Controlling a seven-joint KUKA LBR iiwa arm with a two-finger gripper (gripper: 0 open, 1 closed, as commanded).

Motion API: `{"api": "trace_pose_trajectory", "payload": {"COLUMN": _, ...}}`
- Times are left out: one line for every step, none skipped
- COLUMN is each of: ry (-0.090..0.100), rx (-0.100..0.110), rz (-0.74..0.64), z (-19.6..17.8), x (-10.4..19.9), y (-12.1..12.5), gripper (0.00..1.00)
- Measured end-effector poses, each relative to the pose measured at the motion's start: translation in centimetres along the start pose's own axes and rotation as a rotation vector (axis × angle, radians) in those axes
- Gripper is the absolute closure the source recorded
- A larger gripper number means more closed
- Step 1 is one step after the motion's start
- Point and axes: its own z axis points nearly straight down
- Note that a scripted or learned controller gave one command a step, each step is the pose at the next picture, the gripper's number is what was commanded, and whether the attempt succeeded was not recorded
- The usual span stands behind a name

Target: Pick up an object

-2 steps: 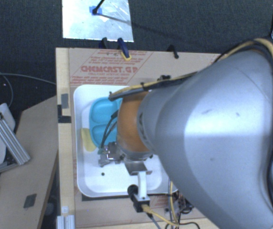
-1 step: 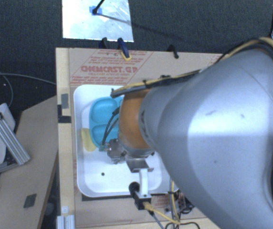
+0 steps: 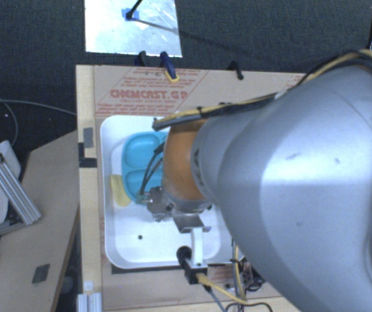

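Nearest the lens, looming across the right side: grey arm point(image 3: 303, 174), blurred by closeness, with thin cables running along its upper edge. Below that, toward the bin: orange band point(image 3: 179, 164), then the metal wrist and the gripper point(image 3: 166, 208), low over the middle of the bin, just right of the blue thing. Cannot tell whether clenched or released; hidden under the wrist from this angle, and nothing seen grasped. Hanging off the wrist toward the lower edge: a white bracket point(image 3: 196, 242) and a black fitting point(image 3: 186, 260), with loose wires point(image 3: 228, 291) beyond. Under all of this: white bin point(image 3: 118, 249), its right part covered by the arm. Inside, in the upper left part: a light blue object point(image 3: 137, 161), rounded, partly behind dark cables from the wrist. Just beside it, against the left wall: a small yellow piece point(image 3: 119, 190). On the bare floor lower down: one tiny dark speck point(image 3: 140, 237). Around the bin: brown board point(image 3: 147, 93) printed in red lettering. At its far edge: a blue and yellow clip point(image 3: 168, 67) and a black clip point(image 3: 238, 72). Off to the left: a slanting metal rail point(image 3: 4, 181). Farthest back, on dark carpet: a shiny sheet point(image 3: 131, 18).
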Motion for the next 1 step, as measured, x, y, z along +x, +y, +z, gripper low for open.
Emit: {"api": "trace_pose_trajectory", "payload": {"ry": 0.000, "rx": 0.001, "rz": -0.003, "z": 2.08, "x": -4.75, "y": -0.09, "gripper": 1.00}}
